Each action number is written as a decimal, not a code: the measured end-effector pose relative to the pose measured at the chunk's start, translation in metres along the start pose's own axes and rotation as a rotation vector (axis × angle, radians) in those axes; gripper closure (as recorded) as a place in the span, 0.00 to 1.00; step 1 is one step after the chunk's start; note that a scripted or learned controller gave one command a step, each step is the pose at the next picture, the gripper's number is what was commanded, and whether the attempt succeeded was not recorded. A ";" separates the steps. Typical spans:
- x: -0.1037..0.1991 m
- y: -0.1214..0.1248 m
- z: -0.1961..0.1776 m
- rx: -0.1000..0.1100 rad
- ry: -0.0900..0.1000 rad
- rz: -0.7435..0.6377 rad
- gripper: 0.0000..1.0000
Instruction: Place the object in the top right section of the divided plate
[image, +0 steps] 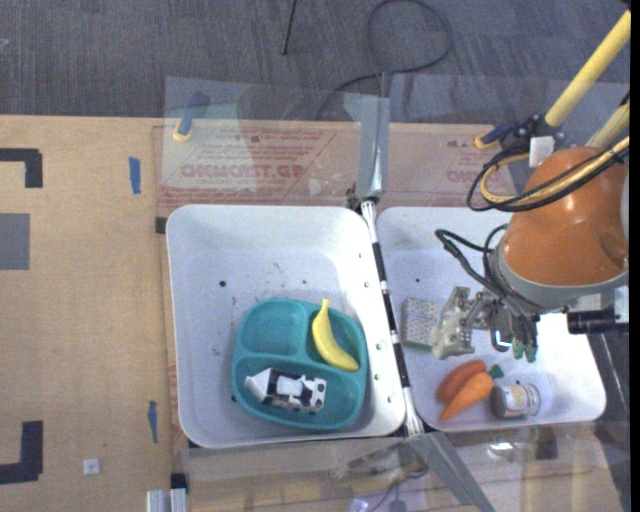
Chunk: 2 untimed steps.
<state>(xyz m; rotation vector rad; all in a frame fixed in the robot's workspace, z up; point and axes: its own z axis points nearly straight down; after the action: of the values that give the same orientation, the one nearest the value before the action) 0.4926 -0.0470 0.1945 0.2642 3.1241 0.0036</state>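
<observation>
The gripper (470, 325) hovers mid right white bin (570, 400) over a grey grater (422, 320); its grasp cannot be told. The yellow plastic banana (332, 338) already lies in the teal divided plate's (262, 345) top-right section.

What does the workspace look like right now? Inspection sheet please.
Surface: two white bins, left bin and right bin, on a wooden bench.
Job's things: teal divided plate in left bin; banana in its top right section; milk carton in its bottom section.
Clutter: carrot, small can, grater in right bin.
Grippers: tool over right bin, beside the grater.
Cables: black loops at the wrist; cable on floor.
Surroundings: grey carpet.
</observation>
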 end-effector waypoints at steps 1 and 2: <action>0.026 0.081 0.008 -0.001 0.005 -0.495 1.00; -0.002 0.079 -0.033 -0.001 -0.001 -0.758 1.00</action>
<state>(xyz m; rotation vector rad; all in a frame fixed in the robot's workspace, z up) 0.5080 0.0304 0.2273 -0.9107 2.9989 0.0017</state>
